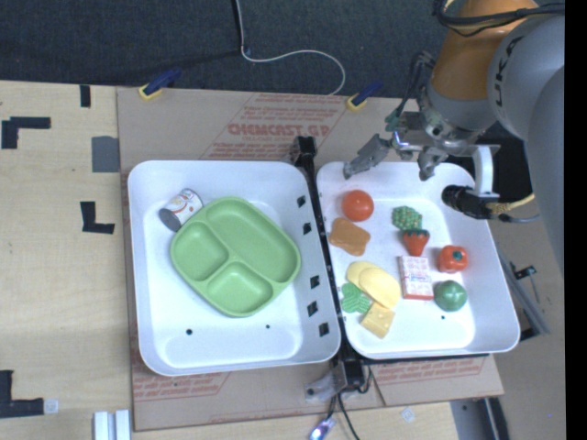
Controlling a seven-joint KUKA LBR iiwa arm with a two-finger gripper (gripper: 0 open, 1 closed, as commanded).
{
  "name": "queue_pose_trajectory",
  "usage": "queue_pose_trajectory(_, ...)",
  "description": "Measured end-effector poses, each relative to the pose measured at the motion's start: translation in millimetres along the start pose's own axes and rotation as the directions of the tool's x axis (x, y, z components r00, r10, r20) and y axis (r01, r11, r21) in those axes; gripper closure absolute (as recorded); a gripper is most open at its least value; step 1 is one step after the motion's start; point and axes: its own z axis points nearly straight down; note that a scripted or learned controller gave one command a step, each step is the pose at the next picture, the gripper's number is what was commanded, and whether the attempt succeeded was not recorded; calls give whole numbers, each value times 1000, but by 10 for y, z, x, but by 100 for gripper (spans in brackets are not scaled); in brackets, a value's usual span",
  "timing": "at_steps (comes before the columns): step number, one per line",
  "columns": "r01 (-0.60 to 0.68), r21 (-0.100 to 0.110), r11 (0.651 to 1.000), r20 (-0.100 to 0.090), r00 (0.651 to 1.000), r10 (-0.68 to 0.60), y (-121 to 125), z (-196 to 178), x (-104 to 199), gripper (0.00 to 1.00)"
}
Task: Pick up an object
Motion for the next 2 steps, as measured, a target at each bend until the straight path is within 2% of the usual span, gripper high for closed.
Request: queue_pose_trajectory(2, 0, 1, 1000, 1, 1000, 0, -76, 1203, -108, 0)
